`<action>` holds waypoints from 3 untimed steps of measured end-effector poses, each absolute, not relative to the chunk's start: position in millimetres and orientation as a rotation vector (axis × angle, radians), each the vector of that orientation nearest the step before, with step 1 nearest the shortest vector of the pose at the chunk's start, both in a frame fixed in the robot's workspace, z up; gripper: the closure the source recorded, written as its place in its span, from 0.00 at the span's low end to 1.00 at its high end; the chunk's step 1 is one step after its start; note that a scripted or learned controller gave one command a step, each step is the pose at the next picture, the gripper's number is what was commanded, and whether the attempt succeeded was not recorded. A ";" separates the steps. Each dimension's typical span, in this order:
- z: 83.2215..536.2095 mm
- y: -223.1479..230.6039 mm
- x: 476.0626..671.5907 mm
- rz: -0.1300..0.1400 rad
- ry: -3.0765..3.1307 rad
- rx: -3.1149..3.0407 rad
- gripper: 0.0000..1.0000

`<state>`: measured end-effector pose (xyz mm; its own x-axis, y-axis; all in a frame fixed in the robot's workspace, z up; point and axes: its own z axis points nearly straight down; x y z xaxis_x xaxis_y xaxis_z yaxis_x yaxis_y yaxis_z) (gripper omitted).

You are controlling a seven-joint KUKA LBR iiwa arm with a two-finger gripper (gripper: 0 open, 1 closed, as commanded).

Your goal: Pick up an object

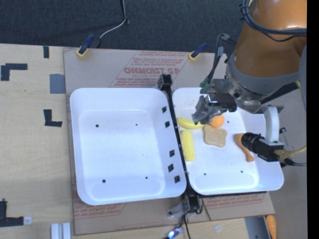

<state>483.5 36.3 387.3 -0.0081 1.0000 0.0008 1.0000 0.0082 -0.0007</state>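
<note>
Banana (pixel 188 123) in the right bin (pixel 227 183), with the gripper (pixel 203 114) low beside it and nothing lifted yet.

Camera view: the banana lies against the bin's left wall, the gripper's dark fingertips just beside or touching its right end; whether they are parted or closed on anything I cannot tell, since the wrist hides them. Close by sit an orange ball (pixel 217 120), partly under the gripper, a tan slice of bread (pixel 215 138), a corn cob (pixel 187 145) along the wall and a carrot (pixel 245 146) further right. By my reading the approach is done, while the grasp and the lift remain. The left bin (pixel 119 148) shows only bare white floor. Both bins rest on a cardboard sheet (pixel 144 69) clamped to a pale wooden bench (pixel 30 148), dark carpet (pixel 60 9) behind.
</note>
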 end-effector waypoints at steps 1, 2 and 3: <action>397.6 32.5 484.3 0.002 -2.225 -2.219 1.00; 443.0 47.3 498.5 -0.003 -2.226 -2.220 1.00; 451.0 47.1 498.2 0.003 -2.225 -2.219 1.00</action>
